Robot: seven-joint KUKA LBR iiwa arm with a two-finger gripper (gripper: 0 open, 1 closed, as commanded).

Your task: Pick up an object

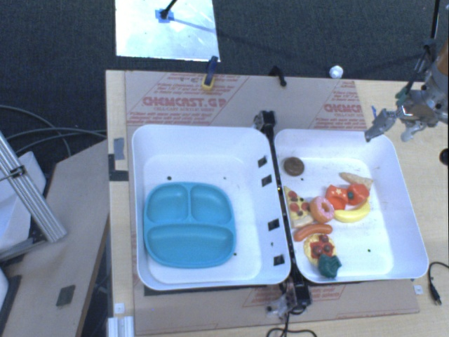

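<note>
— White bins first, nearest you: what's in each one?

— Your left bin holds a blue divided plate, lying flat. Your right bin holds the toy food. Closest to you is a green piece touching a yellow one with red bits. Just past them you see a sausage, a pizza slice and a pink doughnut. Beside those, a banana lies against a red pepper, with a tan wedge behind. A brown cookie sits alone near the divider.

— And the claw?

— Your gripper hangs over the right bin's far right corner, fingers spread apart with nothing between them, well apart from the food.
</note>
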